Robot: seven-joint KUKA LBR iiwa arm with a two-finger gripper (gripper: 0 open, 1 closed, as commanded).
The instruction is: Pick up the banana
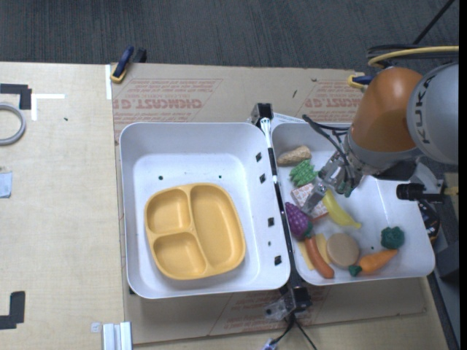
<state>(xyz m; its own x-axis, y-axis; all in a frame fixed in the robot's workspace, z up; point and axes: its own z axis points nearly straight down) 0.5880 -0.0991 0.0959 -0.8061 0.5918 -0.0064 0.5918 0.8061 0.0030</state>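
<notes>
Pincer [319, 198]: low in the right bin, tilted down toward the left, its tip among the toy food; whether its fingers stand wide, narrow or hold anything I cannot tell, since dark metal and clutter blur together there
Banana [338, 211]: yellow, lying slantwise in the right bin just beside the pincer's tip on its right, apparently touching it; whether it sits between the fingers is unclear
Arm [408, 122]: grey with an orange band, reaching in from the right over the right bin's upper corner; cables run along it
Close neighbours: a small pinkish block [302, 194] just left of the tip; green leafy piece [303, 172] above that; a tan bread roll [295, 155] higher still, near the bin's top wall
Lower in the bin: purple grapes [298, 219] by the left wall; a round beige disc [342, 249] below the banana; an orange carrot [319, 258] left of the disc; another carrot [377, 260] to the disc's right; a broccoli floret [392, 236] near the right wall
Right bin [408, 268]: white, shallow
Left bin [139, 195]: white, touching the right bin along a clipped edge; holds a yellow divided plate [194, 230] with three sections
Bench [58, 217]: pale wood; cardboard sheet [175, 97] under the bins
</notes>
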